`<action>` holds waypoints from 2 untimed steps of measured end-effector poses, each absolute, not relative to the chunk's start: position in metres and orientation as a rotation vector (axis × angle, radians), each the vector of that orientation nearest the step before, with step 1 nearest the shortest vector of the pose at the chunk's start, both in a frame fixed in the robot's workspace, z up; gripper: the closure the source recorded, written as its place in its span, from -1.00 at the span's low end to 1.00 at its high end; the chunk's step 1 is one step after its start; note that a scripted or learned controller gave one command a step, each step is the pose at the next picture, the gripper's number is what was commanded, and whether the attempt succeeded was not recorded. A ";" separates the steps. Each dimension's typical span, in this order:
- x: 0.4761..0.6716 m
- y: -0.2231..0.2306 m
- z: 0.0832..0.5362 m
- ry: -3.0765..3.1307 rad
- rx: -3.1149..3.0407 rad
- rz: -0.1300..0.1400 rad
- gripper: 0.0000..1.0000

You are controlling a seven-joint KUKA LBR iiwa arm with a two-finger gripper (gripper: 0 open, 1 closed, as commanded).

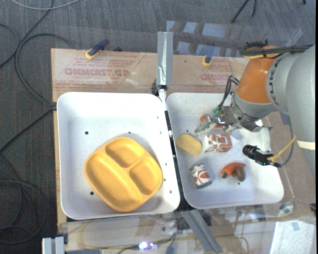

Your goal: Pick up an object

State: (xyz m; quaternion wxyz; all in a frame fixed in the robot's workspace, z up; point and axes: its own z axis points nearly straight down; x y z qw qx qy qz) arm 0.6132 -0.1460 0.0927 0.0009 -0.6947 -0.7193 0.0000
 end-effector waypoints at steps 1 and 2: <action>0.552 -0.119 0.090 -2.254 -2.203 -0.008 -1.00; 0.604 -0.117 0.090 -2.218 -2.240 -0.008 -1.00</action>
